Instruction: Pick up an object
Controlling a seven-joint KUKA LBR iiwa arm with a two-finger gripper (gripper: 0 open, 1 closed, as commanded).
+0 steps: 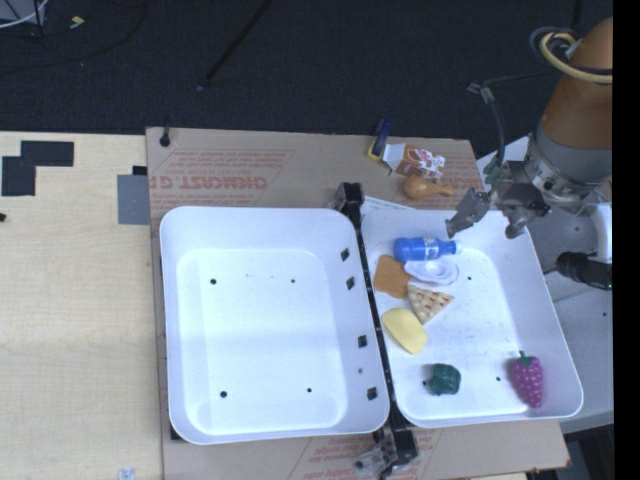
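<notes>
Your claw (492, 211) hangs at the far right of the scene, above the far edge of the right bin (560, 358), its two dark fingers spread apart and released, with nothing between them. The closest thing to it is a blue bottle (423, 249), lying on its side in the far part of that bin, just to the left of the claw and a little nearer to you. Its long axis runs left to right, so the fingers would need to close across it from far to near. Beside the bottle sit an orange piece (391, 277), a waffle wedge (431, 302) and a yellow lemon-like shape (405, 330). Well nearer lie a green piece (442, 379) and purple grapes (528, 379). The left bin (190, 368) lies well apart on the counter (70, 318).
</notes>
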